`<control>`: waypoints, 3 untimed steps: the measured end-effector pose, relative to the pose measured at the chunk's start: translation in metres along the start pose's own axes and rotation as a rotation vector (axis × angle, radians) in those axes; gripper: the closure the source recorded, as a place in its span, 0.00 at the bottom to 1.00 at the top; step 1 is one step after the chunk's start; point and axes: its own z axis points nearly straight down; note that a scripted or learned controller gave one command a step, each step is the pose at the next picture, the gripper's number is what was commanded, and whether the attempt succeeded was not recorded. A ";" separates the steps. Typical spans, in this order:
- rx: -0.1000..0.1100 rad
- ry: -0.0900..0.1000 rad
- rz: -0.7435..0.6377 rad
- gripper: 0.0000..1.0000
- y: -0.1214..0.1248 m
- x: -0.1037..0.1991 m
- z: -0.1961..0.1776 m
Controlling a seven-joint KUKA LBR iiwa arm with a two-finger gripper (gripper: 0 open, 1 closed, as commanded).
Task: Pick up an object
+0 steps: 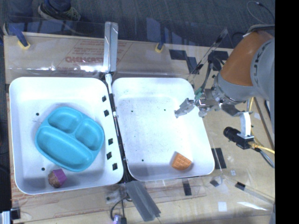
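Orange waffle-textured wedge (pixel 181 162) in right bin (pixel 140 171)

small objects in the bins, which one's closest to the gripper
The orange waffle-textured piece, in the right bin where the gripper hovers. The purple object and blue divided plate lie in the left bin.

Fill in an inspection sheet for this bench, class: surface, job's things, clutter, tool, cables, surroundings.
Surface: wooden bench bearing left bin and right bin, side by side.
Job's things: orange waffle-textured piece in the right bin's near corner; small purple object in the left bin's near corner.
Clutter: blue divided plate in the left bin.
Tool: tool above the right bin's right side, nothing seen between its fingers.
Cables: yellow cable at the bench's right.
Surroundings: shoe on dark carpet beyond the bench.
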 end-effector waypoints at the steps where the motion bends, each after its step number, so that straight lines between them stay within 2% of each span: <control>1: 0.003 0.000 -0.004 0.00 -0.016 0.082 0.123; 2: 0.003 0.001 0.001 0.00 -0.075 0.000 0.110; 3: 0.003 0.001 -0.005 0.00 0.014 0.075 0.122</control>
